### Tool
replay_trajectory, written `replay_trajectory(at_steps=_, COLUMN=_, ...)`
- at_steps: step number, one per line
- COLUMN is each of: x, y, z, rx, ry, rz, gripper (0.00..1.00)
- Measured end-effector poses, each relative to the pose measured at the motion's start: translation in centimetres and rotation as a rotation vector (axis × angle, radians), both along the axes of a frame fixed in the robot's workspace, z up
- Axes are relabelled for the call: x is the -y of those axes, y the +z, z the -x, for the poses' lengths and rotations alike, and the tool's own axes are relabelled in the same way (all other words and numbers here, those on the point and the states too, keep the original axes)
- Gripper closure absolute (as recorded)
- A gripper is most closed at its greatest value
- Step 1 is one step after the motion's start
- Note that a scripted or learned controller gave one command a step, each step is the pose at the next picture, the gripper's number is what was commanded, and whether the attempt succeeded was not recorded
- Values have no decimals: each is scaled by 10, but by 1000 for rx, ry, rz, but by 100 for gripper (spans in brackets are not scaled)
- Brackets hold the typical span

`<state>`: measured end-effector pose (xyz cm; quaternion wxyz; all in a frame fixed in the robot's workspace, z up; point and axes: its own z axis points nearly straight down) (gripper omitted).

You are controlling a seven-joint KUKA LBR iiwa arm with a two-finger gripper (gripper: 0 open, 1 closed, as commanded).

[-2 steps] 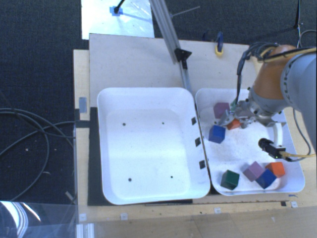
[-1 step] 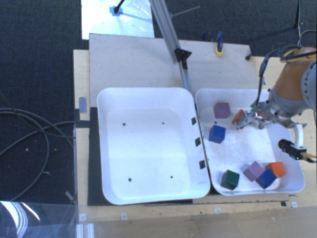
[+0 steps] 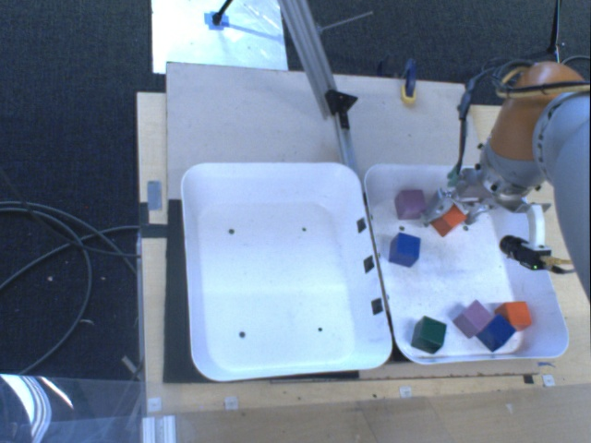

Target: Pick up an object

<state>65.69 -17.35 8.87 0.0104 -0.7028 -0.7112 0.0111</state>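
Observation:
My gripper (image 3: 451,214) hangs over the back of the right bin (image 3: 462,280), just right of a purple block (image 3: 410,203). A small orange block (image 3: 448,221) sits between its fingers, and they look shut on it. Lower in the same bin lie a blue block (image 3: 404,248), a dark green block (image 3: 428,334), and a cluster of a lilac block (image 3: 473,317), a second blue block (image 3: 496,333) and a second orange block (image 3: 517,314).
The left bin (image 3: 277,275) adjoins the right bin along a shared edge with black clips. A slanted metal pole (image 3: 312,53) ends near the back between the bins. A black and yellow fitting (image 3: 528,252) sits at the right bin's right rim.

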Motion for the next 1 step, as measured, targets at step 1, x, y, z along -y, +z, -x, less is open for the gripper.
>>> replay_trajectory(at_steps=1, x=0, y=10, z=0, rx=6, ry=-1, rz=-1, gripper=100)
